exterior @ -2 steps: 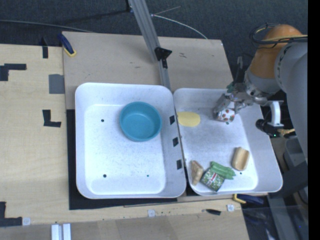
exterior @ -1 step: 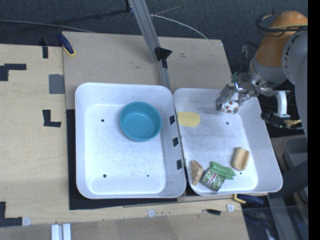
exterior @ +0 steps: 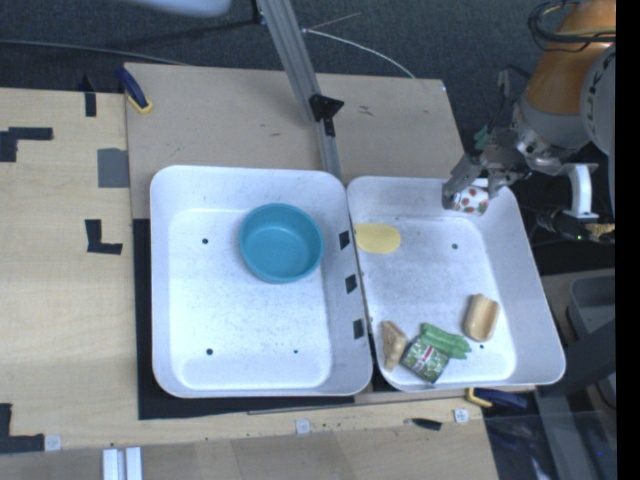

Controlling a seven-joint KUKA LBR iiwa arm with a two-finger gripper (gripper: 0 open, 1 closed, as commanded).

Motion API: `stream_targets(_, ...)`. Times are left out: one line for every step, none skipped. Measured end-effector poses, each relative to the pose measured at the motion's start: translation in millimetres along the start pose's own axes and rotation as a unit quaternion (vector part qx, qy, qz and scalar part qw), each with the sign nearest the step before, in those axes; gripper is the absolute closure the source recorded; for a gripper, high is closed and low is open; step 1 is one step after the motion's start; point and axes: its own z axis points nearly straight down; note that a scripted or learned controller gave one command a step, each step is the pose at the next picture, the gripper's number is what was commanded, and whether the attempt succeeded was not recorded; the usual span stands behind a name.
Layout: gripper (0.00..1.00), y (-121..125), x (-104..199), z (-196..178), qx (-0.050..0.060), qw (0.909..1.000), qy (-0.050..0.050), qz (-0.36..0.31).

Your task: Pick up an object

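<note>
Claw [exterior: 468,196] at the far rim of the right bin [exterior: 535,298], a small speckled thing [exterior: 468,202] between its tips.

The small thing was roundish, white with red and dark flecks, too blurred to name, and showed no clear long axis; it sat right at the tips of the claw, which looked closed narrowly around it, above the bin's far right corner. A pale yellow disc [exterior: 378,238] lay flat near the bin's far left corner. Along the near side lay a tan bread roll [exterior: 481,317], long axis running roughly near to far, a green packet [exterior: 431,352] tilted on a diagonal, and a smaller brownish piece [exterior: 392,343] just left of it. The left bin [exterior: 190,358] on the surface held a blue bowl [exterior: 281,242], upright.
</note>
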Motion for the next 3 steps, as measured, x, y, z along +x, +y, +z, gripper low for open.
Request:
stream_targets(1.0, -6, 60, -4, 0.002, 1.0, 0.001, -0.002)
stream_targets(1.0, -9, 119, -2, 0.002, 1.0, 0.001, -0.002)
stream_targets(1.0, -12, 173, -12, 0.002, 1.0, 0.001, -0.002)
